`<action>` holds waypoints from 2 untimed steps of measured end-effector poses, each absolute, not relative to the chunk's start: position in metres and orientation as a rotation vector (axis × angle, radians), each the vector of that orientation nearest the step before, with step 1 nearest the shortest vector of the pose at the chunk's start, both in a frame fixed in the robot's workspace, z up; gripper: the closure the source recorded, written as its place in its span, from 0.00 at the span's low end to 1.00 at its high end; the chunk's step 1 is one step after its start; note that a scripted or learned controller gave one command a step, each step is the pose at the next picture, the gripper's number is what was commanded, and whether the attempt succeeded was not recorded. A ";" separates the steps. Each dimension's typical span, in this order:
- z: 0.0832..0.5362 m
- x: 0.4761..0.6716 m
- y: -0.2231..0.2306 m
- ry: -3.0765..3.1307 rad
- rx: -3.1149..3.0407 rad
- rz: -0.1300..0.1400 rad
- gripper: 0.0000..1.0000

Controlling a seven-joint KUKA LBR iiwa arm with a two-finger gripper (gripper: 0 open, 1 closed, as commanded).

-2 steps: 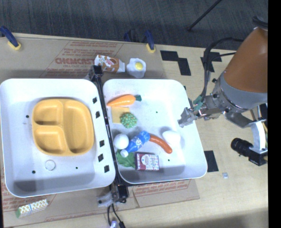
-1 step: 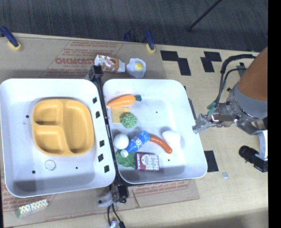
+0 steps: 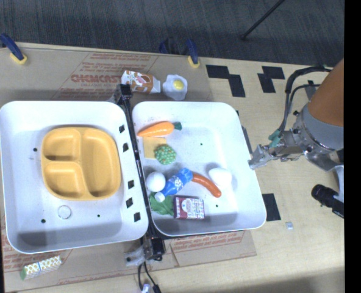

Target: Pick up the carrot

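The gripper [image 3: 261,156] hangs just outside the right rim of the right bin [image 3: 249,188], over the bare worktop [image 3: 302,249], with nothing between its tips; whether it is spread or pressed together cannot be told from this slant. Behind it the grey arm [image 3: 324,142] with its orange band runs off to the right, cables looping above the wrist.

Inside the right bin, nearest the gripper, lies a white egg-like piece [image 3: 221,176], touching the end of a reddish-orange sausage [image 3: 207,184]. Next to that is a blue bottle [image 3: 177,181] lying tilted, a white ball [image 3: 155,181] at its left, and a green leafy piece [image 3: 163,204] below them. A dark red carton [image 3: 189,208] sits near the front wall; its print is too small to read. A green bumpy vegetable [image 3: 164,154] lies higher up, beside a yellow slab by the divider.

The carrot [image 3: 157,128] lies on its side in the far left corner of the right bin, green top pointing right, well apart from the gripper.

The left bin [image 3: 16,224] holds a yellow divided tray [image 3: 81,162].

Beyond the bins, on the cardboard sheet [image 3: 101,72], stand a small brown-and-white carton [image 3: 136,82] and a white cup with yellow inside [image 3: 175,86]. The cardboard bears red print; the large word reads roughly "CHEMCAST", the finer lines being illegible. Blue clamps [image 3: 13,49] hold the sheet's far edge. A small wrapped packet [image 3: 41,266] lies at the front left.
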State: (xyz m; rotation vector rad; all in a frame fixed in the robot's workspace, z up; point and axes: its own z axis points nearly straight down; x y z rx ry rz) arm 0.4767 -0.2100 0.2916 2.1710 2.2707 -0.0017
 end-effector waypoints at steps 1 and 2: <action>0.281 0.476 -0.211 2.140 2.306 -0.003 1.00; 0.274 0.476 -0.198 2.035 2.400 -0.003 1.00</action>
